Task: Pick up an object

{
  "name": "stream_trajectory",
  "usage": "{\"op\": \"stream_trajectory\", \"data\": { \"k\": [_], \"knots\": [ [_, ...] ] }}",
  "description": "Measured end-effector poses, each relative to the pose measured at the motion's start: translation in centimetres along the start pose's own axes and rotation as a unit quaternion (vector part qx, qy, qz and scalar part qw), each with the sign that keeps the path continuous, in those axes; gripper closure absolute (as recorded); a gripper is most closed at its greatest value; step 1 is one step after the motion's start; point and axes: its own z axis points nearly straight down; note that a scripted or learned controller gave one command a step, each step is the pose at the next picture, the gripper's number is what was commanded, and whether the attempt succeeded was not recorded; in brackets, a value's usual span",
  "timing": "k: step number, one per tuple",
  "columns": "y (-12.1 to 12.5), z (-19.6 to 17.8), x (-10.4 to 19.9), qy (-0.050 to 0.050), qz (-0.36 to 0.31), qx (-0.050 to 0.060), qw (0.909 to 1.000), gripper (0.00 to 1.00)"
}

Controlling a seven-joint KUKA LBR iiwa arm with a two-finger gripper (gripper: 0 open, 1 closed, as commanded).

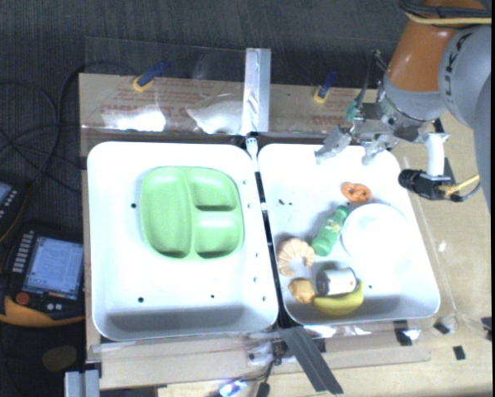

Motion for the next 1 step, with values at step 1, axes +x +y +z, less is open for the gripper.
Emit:
{"op": "stream_trajectory", "data": {
  "k": [1],
  "knots": [
    [-6.35, 12.32, -4.48, -0.001, -0.053, -0.009, 0.9985, 0.0]
  ]
}}
